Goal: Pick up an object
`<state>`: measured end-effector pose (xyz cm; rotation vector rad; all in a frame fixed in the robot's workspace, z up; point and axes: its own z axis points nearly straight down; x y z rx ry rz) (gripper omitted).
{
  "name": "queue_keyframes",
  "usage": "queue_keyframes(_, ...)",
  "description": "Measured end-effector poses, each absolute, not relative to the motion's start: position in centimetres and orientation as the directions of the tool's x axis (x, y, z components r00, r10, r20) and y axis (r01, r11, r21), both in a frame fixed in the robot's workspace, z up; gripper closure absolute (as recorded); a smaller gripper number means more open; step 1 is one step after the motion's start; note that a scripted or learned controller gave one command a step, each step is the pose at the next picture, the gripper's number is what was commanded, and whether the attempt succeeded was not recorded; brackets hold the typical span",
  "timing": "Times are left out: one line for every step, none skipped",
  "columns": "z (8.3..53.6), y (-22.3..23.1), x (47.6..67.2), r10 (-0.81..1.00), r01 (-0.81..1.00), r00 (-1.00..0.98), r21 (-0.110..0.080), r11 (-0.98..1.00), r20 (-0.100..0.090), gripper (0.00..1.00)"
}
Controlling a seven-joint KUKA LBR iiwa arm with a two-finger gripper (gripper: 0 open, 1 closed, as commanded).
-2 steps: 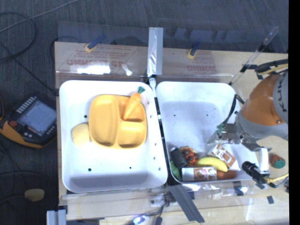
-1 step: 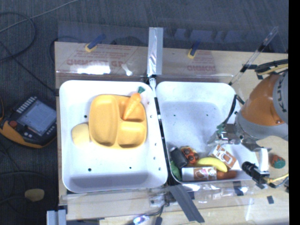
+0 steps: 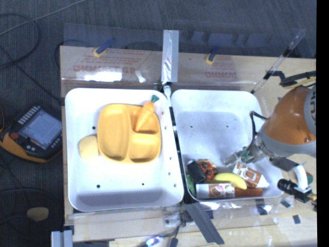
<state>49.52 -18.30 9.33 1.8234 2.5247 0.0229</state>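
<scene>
Nothing is lifted yet: the gripper (image 3: 245, 157) hangs low in the right bin (image 3: 216, 103) just beside the small carton (image 3: 251, 175) and banana (image 3: 231, 179) at its near edge, whether its fingers are spread I cannot tell.

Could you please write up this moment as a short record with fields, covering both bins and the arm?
left bin: yellow divided tray, carrot on its upper right part, pale round item beside its left edge
right bin: banana, small cartons and packets along the near wall
arm: over the right bin's right side
claw: low, near the cartons
</scene>
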Motion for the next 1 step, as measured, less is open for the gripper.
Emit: queue_keyframes(9.32, -16.34, 49.30, 0.995, 0.995, 0.098, 0.032, -0.097, -0.012, 0.00)
